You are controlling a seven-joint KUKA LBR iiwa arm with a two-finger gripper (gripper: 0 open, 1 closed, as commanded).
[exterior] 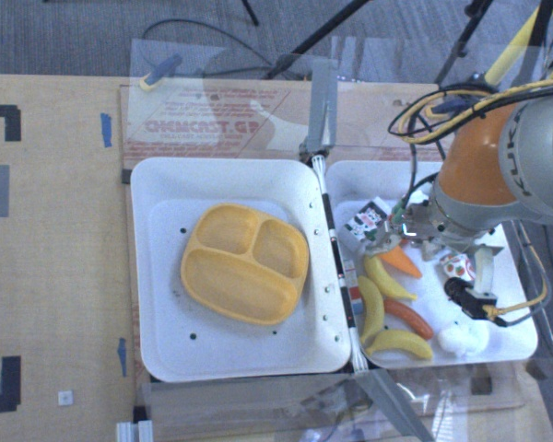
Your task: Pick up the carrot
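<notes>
Here carrot (pixel 404 261) lies just below hand (pixel 394 235).

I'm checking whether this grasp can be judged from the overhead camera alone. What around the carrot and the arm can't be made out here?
- Gripper: the arm's own wrist covers it from above, so its grasp is unreadable.
- Carrot: its upper end runs under the gripper; whether they touch is unclear.
- Small printed packet: too small to read.
- Right bin: the arm hides much of its far right side.
</notes>
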